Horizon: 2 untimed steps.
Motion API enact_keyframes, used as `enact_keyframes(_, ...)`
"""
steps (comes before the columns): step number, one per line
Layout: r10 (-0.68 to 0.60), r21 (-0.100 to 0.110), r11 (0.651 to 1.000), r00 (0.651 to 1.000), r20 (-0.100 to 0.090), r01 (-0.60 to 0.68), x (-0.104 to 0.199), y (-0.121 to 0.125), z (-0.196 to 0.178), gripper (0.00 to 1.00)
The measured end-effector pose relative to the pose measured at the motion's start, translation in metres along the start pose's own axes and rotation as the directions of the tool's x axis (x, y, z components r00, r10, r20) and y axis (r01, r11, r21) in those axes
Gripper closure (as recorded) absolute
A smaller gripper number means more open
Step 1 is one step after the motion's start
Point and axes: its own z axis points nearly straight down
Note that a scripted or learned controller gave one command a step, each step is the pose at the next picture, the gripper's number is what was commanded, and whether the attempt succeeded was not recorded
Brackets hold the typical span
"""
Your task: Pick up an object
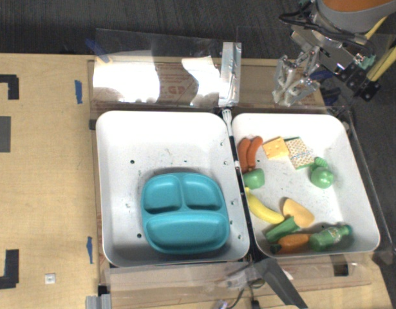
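The right bin (352,172) holds several toy foods. Among them are red sausages (250,152), a yellow cheese block (273,148), a speckled cracker (299,152), a green pepper (322,174), a banana (263,210), an orange slice (298,212), a carrot (293,241) and a green bottle (330,235). My gripper (295,85) hangs high over the back rim of that bin, well clear of the food. It is open, with nothing between its fingers.
In the left bin (120,140) lies a teal divided plate (183,212), towards the front. A clear plastic sheet (165,76) stands behind the left bin. A small green piece (254,179) rests against the wall between the bins.
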Motion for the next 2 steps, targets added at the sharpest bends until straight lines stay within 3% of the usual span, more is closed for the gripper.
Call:
enact_keyframes(1, 0.005, 0.001, 1.000, 1.000, 0.003, -0.005, 0.003, -0.004, -0.002, 1.00)
enact_keyframes(2, -0.044, -0.003, 0.999, 0.999, -0.002, 0.044, 0.008, -0.009, 0.031, 1.00)
